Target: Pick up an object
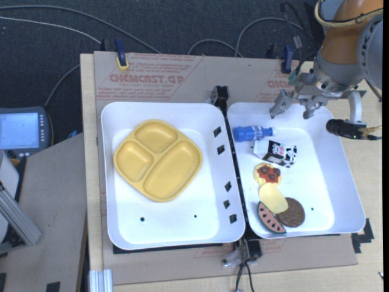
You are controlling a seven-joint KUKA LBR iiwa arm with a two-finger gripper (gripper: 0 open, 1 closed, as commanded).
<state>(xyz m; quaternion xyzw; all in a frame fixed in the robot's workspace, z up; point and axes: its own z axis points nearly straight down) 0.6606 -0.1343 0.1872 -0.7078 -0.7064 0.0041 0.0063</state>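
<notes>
While my arm [352, 17] reaches in from the right, my gripper [296, 107] hangs over the far edge of the right bin [340, 175], with its two fingers spread apart and nothing between them. One fingertip [279, 108] sits over the far left part of that bin's rim, the other [310, 109] a little to its right. The orange band above my wrist shows at the far right corner of the scene.

Just near of my gripper, inside the right bin, lies a blue bottle [251, 132] on its side, its length running left to right along the far left part of the bin. Right beside it, on its near right, is a small black-and-white toy [281, 152] that looks like a cow, though it is too small to be sure. Further toward me on the near side sits a small round piece with red spots [268, 174], then a pale yellow piece [273, 198] touching it. A brown disc [293, 213] and a watermelon slice [270, 219] lie at the near end of the row, both touching or tucked under the yellow piece.

All of these objects rest on the bin floor, apart from my fingers.

The left bin [121, 224] bears a yellow divided plate [158, 160] with three compartments, set toward its far left part. Both bins sit side by side on a cardboard sheet [182, 72] with red printing, clipped at its far edge by a blue clamp [121, 52].
</notes>
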